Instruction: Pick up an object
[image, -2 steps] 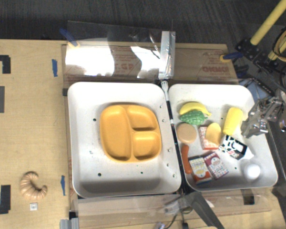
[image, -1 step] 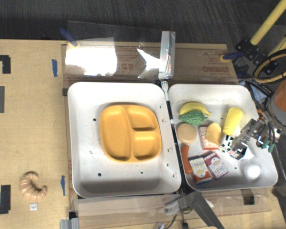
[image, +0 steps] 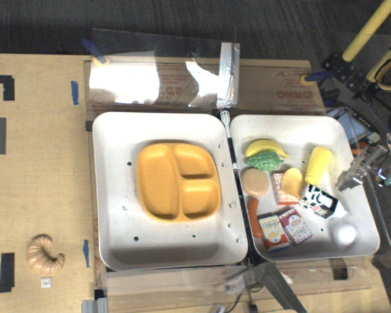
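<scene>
We've got the gripper (image: pixel 353 178) sitting at the right edge of the right bin (image: pixel 281 124), and honestly we can't tell what state it's in, it's too blurry. Nearest candidate looks like the yellow cylinder toy (image: pixel 318 163), lying just left of the gripper, next to the black-and-white patterned thing (image: pixel 319 201). We reckon it's light, stiff plastic, a bit slick, not fragile. Best bet is pinching across its narrow middle, since the rounded ends would probably squirt out. The left bin (image: pixel 111 142) just holds a yellow divided tray (image: pixel 179 179)
</scene>
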`<state>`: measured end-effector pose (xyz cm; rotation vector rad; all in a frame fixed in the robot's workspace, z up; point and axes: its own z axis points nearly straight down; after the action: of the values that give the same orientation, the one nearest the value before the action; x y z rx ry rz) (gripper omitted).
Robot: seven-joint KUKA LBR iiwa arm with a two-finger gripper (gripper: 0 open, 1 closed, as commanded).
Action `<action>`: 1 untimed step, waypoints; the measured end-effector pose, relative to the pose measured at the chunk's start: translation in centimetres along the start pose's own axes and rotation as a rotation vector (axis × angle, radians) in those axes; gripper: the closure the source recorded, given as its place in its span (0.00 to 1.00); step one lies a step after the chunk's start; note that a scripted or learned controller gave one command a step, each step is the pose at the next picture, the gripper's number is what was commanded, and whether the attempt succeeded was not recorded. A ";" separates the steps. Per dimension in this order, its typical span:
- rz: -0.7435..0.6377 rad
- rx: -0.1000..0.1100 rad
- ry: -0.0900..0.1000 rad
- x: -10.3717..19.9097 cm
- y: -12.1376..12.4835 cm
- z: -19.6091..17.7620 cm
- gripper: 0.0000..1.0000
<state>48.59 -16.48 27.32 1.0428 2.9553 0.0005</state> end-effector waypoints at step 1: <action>-0.106 -0.003 0.000 4.2 6.9 -6.1 1.00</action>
<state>49.62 -8.50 33.42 0.8840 3.0058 0.0040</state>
